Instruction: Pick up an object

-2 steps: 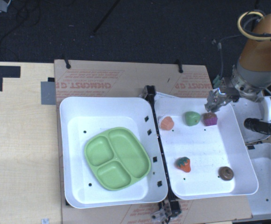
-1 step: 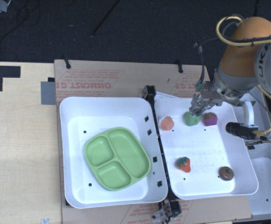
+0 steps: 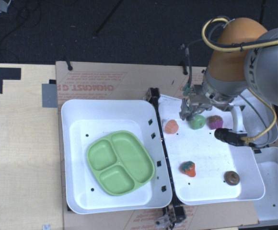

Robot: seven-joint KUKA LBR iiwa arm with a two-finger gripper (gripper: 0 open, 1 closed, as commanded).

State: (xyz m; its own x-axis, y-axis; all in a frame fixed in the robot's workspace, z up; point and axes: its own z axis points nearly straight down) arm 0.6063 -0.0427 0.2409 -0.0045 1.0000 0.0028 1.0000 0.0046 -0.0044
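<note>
Because the small things are scattered across the right bin [image 3: 254, 188], the gripper [image 3: 191, 113] is brought low at its upper edge, just beside a green ball [image 3: 197, 122]. Whether the claw is open or closed cannot be told. A purple ball [image 3: 215, 121], a pink piece [image 3: 171, 126], a strawberry [image 3: 188, 168] and a brown disc [image 3: 232, 178] are spread apart nearby. A green divided plate [image 3: 120, 162] is kept in the left bin [image 3: 76, 128].
</note>
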